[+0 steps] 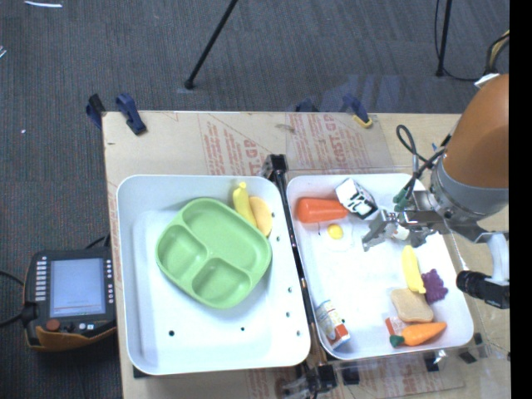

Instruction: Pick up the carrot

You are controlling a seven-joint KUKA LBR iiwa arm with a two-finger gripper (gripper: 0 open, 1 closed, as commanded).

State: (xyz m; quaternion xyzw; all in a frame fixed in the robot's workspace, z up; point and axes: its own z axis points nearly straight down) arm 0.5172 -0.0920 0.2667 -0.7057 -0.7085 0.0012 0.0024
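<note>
We see the gripper [384,230] hanging over the upper middle of the right bin [366,322], fingers spread apart w/ nothing between them, so we judge no grasp made yet. The carrot [420,333] lies flat in that bin's near-right corner, just beside the bread slice [411,304], well apart from the gripper. A bigger orange piece [320,209] sits at the bin's far-left, prob. a diff. item. The green tray [214,252] in the left bin covers part of the yellow items [252,209] behind it; the arm's upper part is cut off at right.
</note>
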